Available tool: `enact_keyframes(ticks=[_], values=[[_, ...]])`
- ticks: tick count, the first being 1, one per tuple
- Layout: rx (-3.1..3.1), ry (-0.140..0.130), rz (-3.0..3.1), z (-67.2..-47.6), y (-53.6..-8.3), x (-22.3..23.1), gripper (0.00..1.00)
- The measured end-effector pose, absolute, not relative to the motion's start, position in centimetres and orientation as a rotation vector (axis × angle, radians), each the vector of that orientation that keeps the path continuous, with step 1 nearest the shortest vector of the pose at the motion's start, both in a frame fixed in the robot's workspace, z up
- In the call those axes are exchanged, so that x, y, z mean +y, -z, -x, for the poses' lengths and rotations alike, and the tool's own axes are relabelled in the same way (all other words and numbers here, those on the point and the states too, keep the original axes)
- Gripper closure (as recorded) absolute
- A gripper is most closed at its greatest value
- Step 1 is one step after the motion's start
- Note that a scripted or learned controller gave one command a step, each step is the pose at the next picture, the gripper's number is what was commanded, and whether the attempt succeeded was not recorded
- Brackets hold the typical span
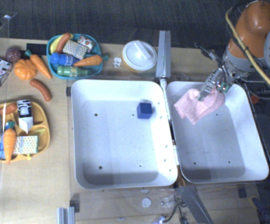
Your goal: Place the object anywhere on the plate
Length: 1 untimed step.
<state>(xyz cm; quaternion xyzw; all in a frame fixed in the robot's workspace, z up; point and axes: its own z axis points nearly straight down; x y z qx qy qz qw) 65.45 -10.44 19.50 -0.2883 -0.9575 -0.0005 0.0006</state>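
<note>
Hanging over the right bin's far end, the gripper is being held with its fingers pinched on the upper edge of a pink cloth, which is being draped against the bin floor, while a blue cube is being left sitting in the left bin, well apart

I see a pale wooden bench under even light, with dark ribbed flooring beyond its far edge and a metal divider post standing between the bins.
</note>
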Motion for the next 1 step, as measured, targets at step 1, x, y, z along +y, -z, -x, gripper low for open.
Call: enact_keyframes(ticks=[1], values=[[-3.009, 0.002, 0.901, -65.58, -22.11, -10.32, 1.0]])
